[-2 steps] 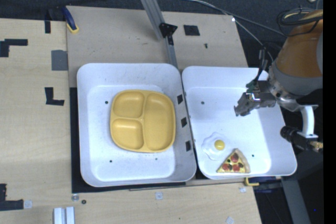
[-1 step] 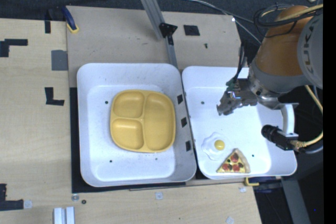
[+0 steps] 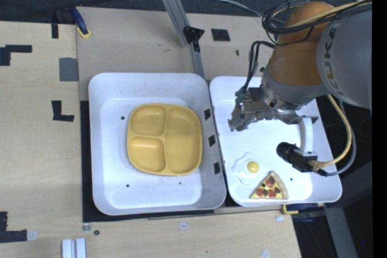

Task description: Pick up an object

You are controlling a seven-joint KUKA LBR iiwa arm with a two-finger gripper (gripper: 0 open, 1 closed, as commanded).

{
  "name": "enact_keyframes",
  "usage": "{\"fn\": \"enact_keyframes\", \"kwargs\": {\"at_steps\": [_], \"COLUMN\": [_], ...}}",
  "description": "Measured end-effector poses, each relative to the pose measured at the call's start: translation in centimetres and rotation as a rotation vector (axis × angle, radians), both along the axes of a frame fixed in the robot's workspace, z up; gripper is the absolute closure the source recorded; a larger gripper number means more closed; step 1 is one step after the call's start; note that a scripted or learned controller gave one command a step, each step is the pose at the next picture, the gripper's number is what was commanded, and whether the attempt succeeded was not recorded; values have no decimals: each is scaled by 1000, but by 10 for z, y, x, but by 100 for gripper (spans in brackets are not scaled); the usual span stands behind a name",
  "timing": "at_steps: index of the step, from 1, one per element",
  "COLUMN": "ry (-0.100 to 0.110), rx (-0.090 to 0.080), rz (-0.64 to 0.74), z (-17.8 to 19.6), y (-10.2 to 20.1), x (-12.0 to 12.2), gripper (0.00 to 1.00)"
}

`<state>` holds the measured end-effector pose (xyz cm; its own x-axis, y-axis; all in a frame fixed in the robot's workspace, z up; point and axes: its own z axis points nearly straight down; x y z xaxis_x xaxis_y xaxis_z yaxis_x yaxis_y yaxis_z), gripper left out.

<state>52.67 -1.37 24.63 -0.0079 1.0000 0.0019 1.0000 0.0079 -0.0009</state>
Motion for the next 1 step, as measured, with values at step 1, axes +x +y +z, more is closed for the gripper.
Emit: {"fn": "enact_keyframes", "kwargs": {"at_steps": [1], "ry": [2], "rx": [-1], "rz": [-1], "z": [-11], "y": [60], "x": [-4], "gripper": [100]}}
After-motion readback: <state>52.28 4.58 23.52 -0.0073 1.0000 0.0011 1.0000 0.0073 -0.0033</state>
